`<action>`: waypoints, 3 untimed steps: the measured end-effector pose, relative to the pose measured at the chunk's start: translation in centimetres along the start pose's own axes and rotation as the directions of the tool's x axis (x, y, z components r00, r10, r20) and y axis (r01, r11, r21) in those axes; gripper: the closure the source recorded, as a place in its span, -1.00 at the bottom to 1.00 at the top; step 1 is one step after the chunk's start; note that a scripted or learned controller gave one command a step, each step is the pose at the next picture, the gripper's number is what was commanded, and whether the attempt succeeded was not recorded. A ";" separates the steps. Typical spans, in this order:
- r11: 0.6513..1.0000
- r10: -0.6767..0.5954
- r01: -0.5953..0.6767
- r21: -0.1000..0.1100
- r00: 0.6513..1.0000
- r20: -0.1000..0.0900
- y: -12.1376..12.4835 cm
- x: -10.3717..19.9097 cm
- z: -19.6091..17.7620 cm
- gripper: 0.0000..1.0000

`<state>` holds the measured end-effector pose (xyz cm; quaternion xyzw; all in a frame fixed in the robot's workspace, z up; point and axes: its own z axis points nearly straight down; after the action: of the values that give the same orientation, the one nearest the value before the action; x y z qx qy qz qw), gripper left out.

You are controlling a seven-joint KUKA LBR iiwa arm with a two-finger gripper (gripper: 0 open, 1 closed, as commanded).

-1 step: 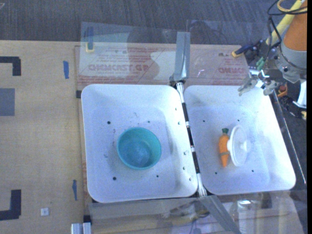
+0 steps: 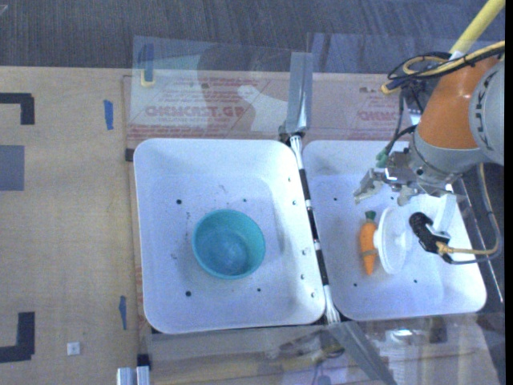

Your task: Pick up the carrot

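**Inspector A:** Camera view, right bin: where did the carrot lie?

**Inspector B:** On the bin floor, left of centre, lengthwise up and down the frame, green top toward the far side. A white round object lay just beside it on the right, touching or nearly so.

**Inspector A:** And the tool?

**Inspector B:** Above the carrot's green end in the frame, near it but apart. Nothing was between the fingers. Their spread I could not tell; the wrist and cabling crowded the spot.

**Inspector A:** The arm?

**Inspector B:** Entered from the right, orange band over the far right corner.

**Inspector A:** Left bin?

**Inspector B:** A teal bowl sat upright near its centre, well apart from the carrot. Both bins rested on the worktop.
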<state>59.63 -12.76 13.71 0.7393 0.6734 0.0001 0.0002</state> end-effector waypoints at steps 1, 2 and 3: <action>0.998 -0.068 0.068 -0.009 0.998 0.000 -4.9 1.6 4.8 -1.00; 0.990 -0.134 0.134 -0.032 0.991 0.010 -9.4 2.6 4.5 -1.00; 0.985 -0.163 0.164 -0.053 0.986 0.020 -10.3 2.1 4.0 -1.00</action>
<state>49.53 -9.70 9.67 0.6811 0.7316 0.0127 0.0253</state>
